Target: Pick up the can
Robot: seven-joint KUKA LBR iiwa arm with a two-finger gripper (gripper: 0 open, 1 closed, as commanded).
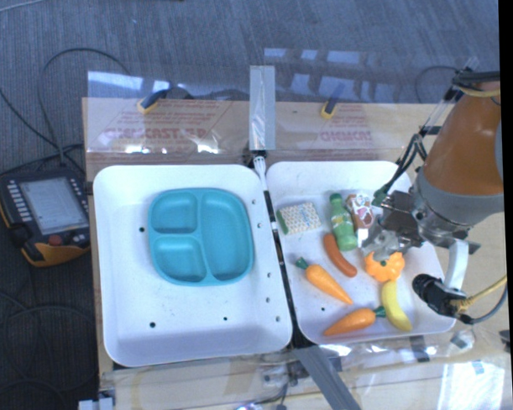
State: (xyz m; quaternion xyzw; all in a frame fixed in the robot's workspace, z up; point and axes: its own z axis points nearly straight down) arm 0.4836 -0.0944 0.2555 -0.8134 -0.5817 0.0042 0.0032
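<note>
Jaws (384, 237) hovering beside can (360, 211) in rt bin (323, 174), prob lining up grasp; can't tell opening.

faint reddish print on clear sheets (166, 127) behind bins, mirrored and blurred; unreadable. no other legible text.
</note>
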